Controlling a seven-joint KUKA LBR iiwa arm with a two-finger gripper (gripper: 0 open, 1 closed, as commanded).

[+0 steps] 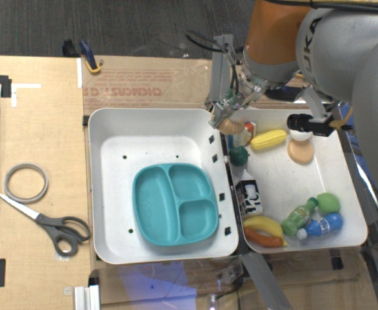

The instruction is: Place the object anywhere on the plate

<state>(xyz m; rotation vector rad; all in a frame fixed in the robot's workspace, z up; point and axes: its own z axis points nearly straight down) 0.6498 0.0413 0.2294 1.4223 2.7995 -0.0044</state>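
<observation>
Yellow plastic banana (261, 224) lies at the right shallow white bin's (355, 192) near edge. One only; two bins. One teal three-compartment plate (176, 203) sits in the left shallow white bin (105, 173).

The grey two-finger gripper (226, 113) hangs over that right bin's far left corner, above one tan lump (231, 127), likely the object. Whether it grips the lump, I cannot tell. Lift clear of both rims, then release low over the plate.

A robotics lab: a grey-and-orange industrial arm (324, 37) over a taped wooden tabletop (34, 147) with two white bins (105, 173), cables, cardboard (147, 86).
</observation>
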